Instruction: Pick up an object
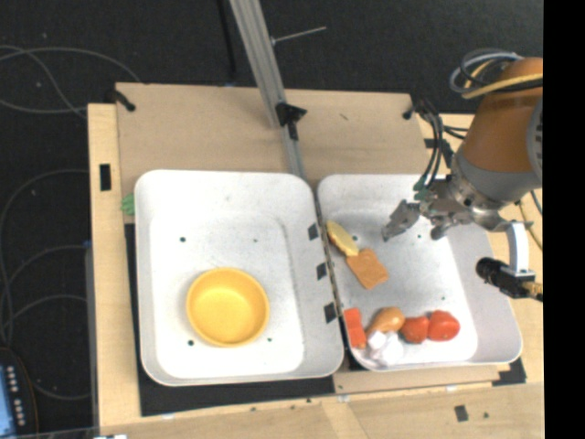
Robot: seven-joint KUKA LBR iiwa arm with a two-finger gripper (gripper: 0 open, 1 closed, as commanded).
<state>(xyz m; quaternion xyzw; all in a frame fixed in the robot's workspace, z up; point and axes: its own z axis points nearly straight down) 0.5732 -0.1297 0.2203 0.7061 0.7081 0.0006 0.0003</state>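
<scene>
Two bins side by side on the bench, bowl as the anchor.

The round yellow plastic bowl (228, 306) sits in the left white bin (164, 199), toward its near side. Right of the bowl, across the divide, the right white bin (366, 195) holds a tan wedge-shaped block (366, 269); nearer than that, a row of small orange and red toy foods (411, 326) lies along the bin's near edge.

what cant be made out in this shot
- Hand, camera view: small and blurred, so its grip state is unclear; nothing shows between the tips.
- Arm: cut off by the right edge.
- White thing in the right bin: too small and pale against the bin to identify.
- Red pieces: blurred together, count unclear.
- Yellow piece: its lower end touches the tan piece; overlap unclear.
</scene>
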